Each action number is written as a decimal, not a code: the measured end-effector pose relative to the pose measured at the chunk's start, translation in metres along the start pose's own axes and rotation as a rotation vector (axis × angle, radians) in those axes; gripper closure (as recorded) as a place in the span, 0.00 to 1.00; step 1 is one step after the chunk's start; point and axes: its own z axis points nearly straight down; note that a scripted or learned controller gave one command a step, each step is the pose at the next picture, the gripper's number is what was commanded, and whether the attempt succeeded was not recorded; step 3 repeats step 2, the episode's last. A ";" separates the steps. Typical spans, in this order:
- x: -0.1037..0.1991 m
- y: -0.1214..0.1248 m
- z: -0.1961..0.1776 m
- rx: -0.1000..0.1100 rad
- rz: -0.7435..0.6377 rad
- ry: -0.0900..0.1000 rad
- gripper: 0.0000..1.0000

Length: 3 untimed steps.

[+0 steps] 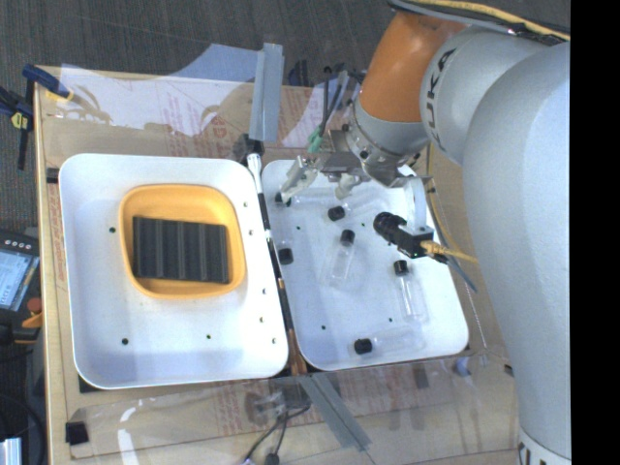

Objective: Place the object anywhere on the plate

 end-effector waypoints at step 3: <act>0.098 0.032 0.043 0.001 -0.606 0.000 0.00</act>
